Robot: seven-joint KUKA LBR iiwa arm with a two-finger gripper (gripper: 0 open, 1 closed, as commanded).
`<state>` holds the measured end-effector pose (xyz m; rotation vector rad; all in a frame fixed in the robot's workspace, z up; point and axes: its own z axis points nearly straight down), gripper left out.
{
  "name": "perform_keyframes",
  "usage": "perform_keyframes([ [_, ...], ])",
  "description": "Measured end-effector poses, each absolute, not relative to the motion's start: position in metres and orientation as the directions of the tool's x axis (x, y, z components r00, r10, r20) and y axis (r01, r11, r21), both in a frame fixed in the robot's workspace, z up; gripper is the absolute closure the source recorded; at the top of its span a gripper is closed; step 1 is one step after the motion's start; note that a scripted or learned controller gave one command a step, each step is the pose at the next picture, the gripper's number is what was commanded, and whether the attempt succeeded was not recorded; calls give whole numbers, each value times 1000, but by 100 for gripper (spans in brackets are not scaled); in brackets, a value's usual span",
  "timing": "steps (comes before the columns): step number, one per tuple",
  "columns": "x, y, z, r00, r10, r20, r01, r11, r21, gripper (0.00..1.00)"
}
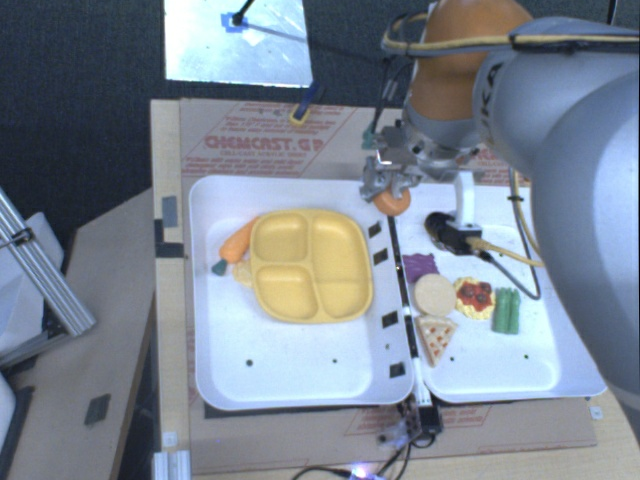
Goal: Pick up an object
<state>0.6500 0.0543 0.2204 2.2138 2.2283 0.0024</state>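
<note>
Overhead, the gripper (390,190) hung at the far end of the divider between the two white bins, pinching a small orange object (393,203) between its fingers, above the bin floor. Left bin (215,368) held a yellow divided plate (308,265) with a toy carrot (236,242) touching its left edge. Right bin (530,368) held a waffle wedge (436,338), a round cracker (435,294) and green beans (506,310).

The bench (120,268) is a tan wooden surface carrying a flat brown cardboard sheet with red print (262,140), which lies under the end effector (385,186). On that sheet sit two shallow white plastic bins: one (215,368) below-left of the end effector, the other (530,368) below-right.
</note>
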Motion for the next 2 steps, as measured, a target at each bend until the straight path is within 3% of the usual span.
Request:
perform_keyframes([
  [1,659,35,224,0,1000,0,1000,0,3,100],
  [2,654,38,232,-3,1000,0,1000,3,2,100],
])
